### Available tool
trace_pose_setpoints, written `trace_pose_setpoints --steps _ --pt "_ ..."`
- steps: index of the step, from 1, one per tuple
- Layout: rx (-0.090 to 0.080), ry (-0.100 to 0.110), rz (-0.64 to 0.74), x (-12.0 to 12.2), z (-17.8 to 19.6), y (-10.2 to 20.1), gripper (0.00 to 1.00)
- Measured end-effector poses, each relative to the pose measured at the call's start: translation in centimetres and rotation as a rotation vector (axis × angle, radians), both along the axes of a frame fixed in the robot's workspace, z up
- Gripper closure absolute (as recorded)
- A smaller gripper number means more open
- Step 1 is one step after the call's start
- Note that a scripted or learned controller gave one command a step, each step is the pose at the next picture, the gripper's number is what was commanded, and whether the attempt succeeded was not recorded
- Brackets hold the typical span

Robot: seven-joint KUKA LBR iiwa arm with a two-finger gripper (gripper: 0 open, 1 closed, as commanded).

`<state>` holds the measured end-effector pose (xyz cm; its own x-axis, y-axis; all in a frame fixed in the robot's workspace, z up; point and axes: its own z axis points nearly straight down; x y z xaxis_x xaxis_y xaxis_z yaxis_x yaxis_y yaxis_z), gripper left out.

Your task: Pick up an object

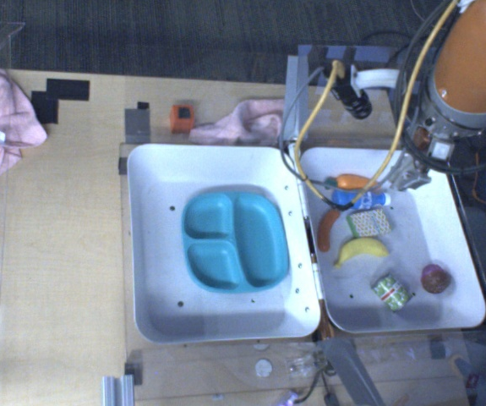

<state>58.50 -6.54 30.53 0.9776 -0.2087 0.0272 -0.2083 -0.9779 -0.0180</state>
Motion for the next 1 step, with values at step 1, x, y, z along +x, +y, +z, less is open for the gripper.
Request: trace_pose_setpoints --steps 1 --pt "0.007 -0.016 0.001 0.3 1.28 0.22 1.0"
